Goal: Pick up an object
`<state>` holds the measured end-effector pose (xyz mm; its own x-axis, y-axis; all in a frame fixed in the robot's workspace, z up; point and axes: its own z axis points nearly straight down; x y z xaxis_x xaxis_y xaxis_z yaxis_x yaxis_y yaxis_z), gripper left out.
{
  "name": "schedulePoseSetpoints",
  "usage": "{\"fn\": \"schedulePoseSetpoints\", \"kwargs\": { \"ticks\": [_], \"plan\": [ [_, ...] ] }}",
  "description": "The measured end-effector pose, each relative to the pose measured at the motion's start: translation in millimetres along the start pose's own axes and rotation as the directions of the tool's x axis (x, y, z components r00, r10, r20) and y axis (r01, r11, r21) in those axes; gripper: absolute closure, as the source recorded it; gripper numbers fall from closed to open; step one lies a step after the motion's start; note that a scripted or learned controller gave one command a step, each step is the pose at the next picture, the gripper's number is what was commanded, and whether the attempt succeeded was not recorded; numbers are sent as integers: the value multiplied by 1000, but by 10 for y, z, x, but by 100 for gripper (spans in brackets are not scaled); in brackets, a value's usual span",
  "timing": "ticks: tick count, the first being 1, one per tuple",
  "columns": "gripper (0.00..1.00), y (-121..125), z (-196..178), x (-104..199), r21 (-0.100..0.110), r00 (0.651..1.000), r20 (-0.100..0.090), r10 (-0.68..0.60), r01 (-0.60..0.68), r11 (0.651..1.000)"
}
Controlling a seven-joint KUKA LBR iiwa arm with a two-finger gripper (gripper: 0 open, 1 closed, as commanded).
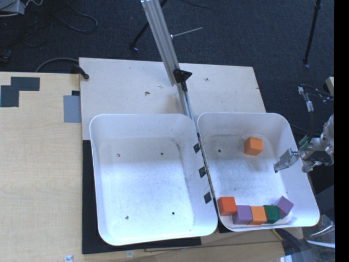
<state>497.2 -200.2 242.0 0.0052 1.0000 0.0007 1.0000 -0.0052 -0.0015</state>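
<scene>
Counter [32,162], light wood at the left, carrying a pale board [136,86] toward the rear. 2 shallow white bins lie side by side on it: the left bin [101,201] over a black mat [87,201], the right bin [305,201] touching it along a shared edge. A slanted aluminium rail [163,42] rises from the board behind the bins. Dark grey patches [71,108], possibly tape, mark the wood at the upper left.

Two white bins sit side by side: the left bin [109,130] and the right bin [283,125]. Six blocks lie in the right one: three orange, two purple, one green. Five cluster at its 6 o'clock edge, and a lone orange block [253,146] sits toward 12 o'clock.
</scene>
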Motion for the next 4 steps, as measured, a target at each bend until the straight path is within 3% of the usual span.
{"fn": "schedulePoseSetpoints", "kwargs": {
  "ticks": [1, 2, 3, 4],
  "plan": [
    [0, 360, 1338, -81, 8, 1000, -3, -4, 4, 1000],
    [0, 1004, 1496, 249, -2, 1000, -1, -11, 11, 1000],
    [0, 1588, 1510, 387, -3, 1000, 0, -8, 8, 1000],
    [100, 1566, 1416, 382, 3, 1000, 1, -14, 14, 1000]
  ]
}}
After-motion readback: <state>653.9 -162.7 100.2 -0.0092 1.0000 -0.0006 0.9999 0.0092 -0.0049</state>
